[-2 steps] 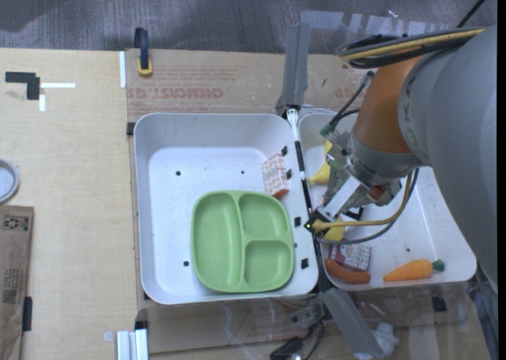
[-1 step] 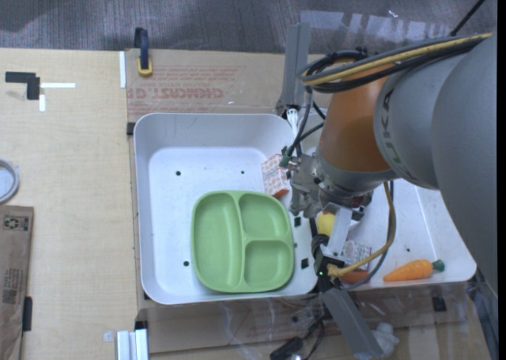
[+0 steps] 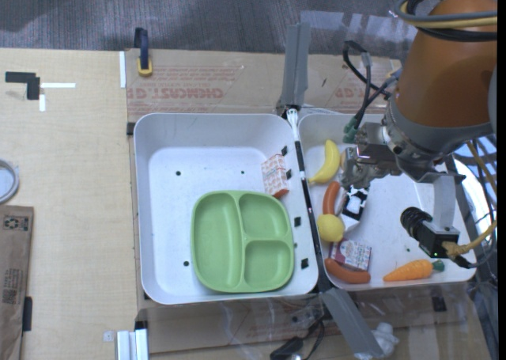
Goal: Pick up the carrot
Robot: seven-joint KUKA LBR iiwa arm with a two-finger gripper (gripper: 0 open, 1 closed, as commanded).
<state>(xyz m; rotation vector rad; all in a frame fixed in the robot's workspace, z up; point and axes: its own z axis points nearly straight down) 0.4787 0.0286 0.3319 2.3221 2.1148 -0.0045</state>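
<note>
The carrot (image 3: 409, 271) is orange with a small green top and lies flat near the front right corner of the right bin (image 3: 379, 192). My gripper (image 3: 362, 170) hangs over the middle-left of that bin, above and to the left of the carrot and well apart from it. It is close to a red sausage (image 3: 330, 196) and a black-and-white item (image 3: 353, 204). The carrot is in full view with nothing on top of it.
The right bin also holds a banana (image 3: 326, 162), a lemon (image 3: 330, 228), a small printed packet (image 3: 353, 254) and a second sausage (image 3: 348, 273). The left bin (image 3: 158, 192) holds a green divided plate (image 3: 242, 241) and another packet (image 3: 274, 173). A black arm fitting (image 3: 423, 230) hangs just above the carrot.
</note>
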